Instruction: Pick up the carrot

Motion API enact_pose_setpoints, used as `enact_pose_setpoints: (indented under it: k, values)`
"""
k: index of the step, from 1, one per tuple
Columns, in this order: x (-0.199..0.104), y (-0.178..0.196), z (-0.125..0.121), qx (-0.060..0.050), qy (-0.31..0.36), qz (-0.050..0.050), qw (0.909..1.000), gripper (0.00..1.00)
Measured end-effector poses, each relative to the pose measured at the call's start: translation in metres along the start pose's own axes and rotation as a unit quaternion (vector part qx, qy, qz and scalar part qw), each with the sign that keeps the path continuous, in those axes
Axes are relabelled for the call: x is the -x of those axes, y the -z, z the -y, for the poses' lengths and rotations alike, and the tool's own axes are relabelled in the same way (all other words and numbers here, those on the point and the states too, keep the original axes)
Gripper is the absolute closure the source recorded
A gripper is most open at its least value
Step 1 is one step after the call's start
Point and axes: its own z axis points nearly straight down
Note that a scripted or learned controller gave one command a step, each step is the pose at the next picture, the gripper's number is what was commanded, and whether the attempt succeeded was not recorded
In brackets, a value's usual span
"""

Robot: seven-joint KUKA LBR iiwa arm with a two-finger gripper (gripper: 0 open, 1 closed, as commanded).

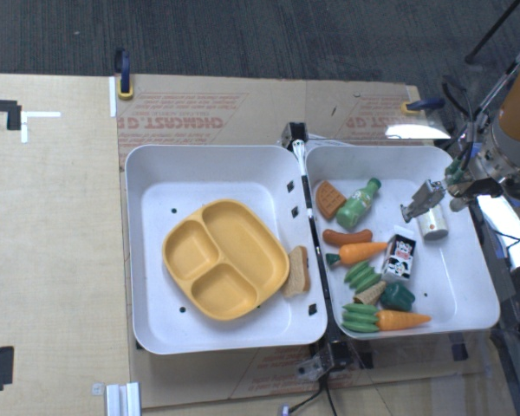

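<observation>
Carrot [362,252]: lying on its side near the middle of the right bin [468,315], orange body pointing toward the bin's right wall, green leafy end toward the divider between the bins
Second carrot [401,320]: nearer the right bin's front wall, lower than the first, green top tucked against other greens
Neighbours of the middle carrot: sausage [347,237] just behind it, milk carton [399,258] touching or almost touching its tip, green bean pods [360,275] just in front
Pincer [425,199]: hanging over the right bin's back-right part, well apart from both carrots, a silver can [432,224] just below it; nothing seen between the fingers; how far apart they stand cannot be told from this angle
Left bin [147,319]: holding a yellow divided plate [225,258] and a bread slice [297,271], no part in the task
Likely feel: toy food, judged light, stiff and hollow, smooth plastic skin, somewhat slippery, not fragile
Shape: tapered, round in section, apt to roll or squirt out if pinched near the thin tip
Best hold: across the thick middle of the orange body, fingers closing from the sausage side and the bean side, clear of the carton
Risk: crowded neighbours, little room for fingers beside the middle carrot; front carrot perhaps freer along its orange half
</observation>
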Motion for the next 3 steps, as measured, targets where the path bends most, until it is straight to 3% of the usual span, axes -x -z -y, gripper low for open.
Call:
enact_pose_setpoints:
  k: [1,2,3]
  values:
    - [-0.062,-0.094,0.022,-0.001,0.063,-0.001,0.9980,0.00]
    - [-0.115,-0.107,0.001,-0.002,-0.018,-0.001,0.9998,0.00]
    - [-0.052,-0.107,-0.009,-0.001,-0.028,0.000,0.9996,0.00]
